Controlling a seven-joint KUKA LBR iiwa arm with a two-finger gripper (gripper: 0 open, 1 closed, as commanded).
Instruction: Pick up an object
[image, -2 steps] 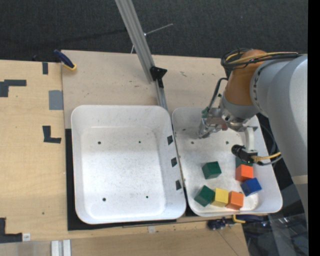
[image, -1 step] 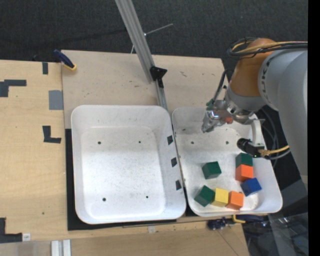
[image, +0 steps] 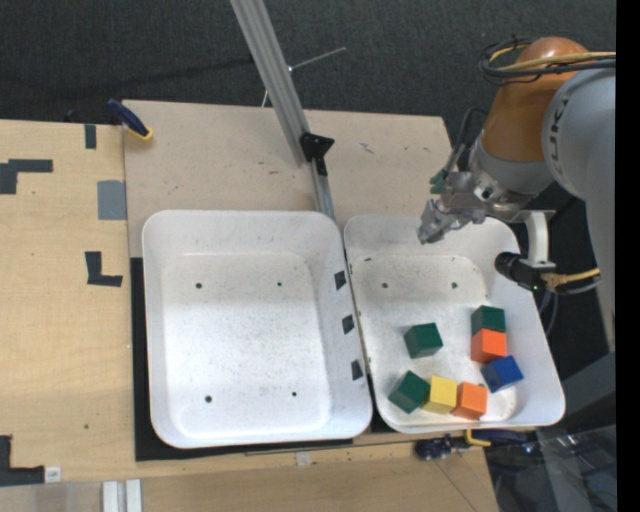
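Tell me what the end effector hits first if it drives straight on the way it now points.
Probably bare floor of the right bin. The end effector points down and left over the bin's far end; the nearest block, a green cube, sits nearer the camera, off that line. Depth is uncertain.

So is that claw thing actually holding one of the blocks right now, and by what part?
Nothing is held. The gripper hangs over the far rim of the right bin with no block at its tip; all seven blocks lie in that bin's near part.
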